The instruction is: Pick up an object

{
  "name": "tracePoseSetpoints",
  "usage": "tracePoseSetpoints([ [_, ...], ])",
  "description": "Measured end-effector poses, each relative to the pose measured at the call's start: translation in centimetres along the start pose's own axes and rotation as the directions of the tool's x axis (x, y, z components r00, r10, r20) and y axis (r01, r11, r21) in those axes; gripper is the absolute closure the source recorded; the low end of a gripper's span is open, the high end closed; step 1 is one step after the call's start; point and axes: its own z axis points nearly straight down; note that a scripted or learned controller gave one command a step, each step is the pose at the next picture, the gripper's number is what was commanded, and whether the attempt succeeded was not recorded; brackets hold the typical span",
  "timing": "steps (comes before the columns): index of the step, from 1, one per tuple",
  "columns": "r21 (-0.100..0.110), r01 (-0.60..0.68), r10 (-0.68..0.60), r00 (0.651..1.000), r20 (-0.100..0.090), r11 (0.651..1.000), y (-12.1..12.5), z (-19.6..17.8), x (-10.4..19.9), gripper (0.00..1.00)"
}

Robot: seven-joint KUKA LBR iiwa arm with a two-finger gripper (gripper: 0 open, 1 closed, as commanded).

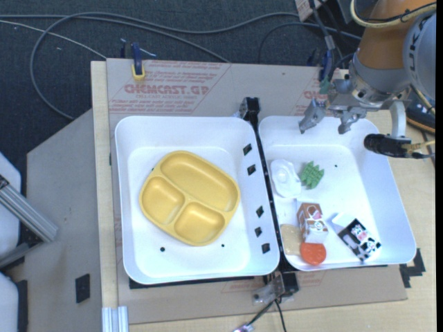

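Observation:
The right bin (387, 185) holds a white cup-like piece (282, 176), a green toy (312, 175), a small brown and white carton (311, 220), a red-orange round piece (313, 254) and a black and white item (358, 238). My gripper (327, 121) hangs over the bin's far rim, above and behind these objects. Its two fingers are spread apart with nothing between them.
The left bin (131, 185) holds a yellow divided plate (189, 197). A black divider with clips (255, 178) runs between the bins. Cables (69, 26) lie on the dark floor behind the bench, and a blue clamp (138, 59) grips the cardboard's far edge.

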Motion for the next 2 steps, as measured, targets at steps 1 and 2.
tracePoseSetpoints([
  [1,-0.014,0.003,-0.003,1.0,0.002,1.0,0.3,-0.8,0.0,0.0],
  [2,-0.009,0.002,-0.002,1.0,0.001,1.0,-0.4,3.6,0.1,0.0],
])
